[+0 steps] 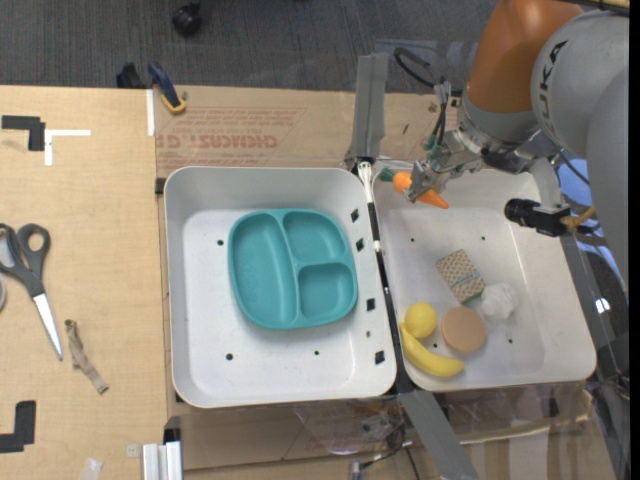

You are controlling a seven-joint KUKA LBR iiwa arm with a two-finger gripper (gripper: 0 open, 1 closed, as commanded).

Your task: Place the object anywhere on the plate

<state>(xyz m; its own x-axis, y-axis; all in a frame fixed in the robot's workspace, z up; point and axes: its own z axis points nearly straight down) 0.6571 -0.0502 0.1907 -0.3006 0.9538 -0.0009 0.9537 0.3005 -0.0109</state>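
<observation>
A teal divided plate (pixel 294 267) lies in the left bin (pixel 200 368), with three compartments. My gripper (pixel 424 186) hangs over the far left corner of the right bin (pixel 540 268), close to the wall between the bins. A small orange carrot-like object (pixel 433 200) sits between its fingertips, and an orange rounded bit (pixel 401 180) shows just to the left. The gripper is shut on that orange object, to the right of the plate and further back.
In the right bin's near part lie a banana (pixel 432 358), a lemon (pixel 420 319), a tan round disc (pixel 464 330), a white crumpled lump (pixel 498 300) and a patterned small box (pixel 460 274). Scissors (pixel 32 268) rest on the bench at far left.
</observation>
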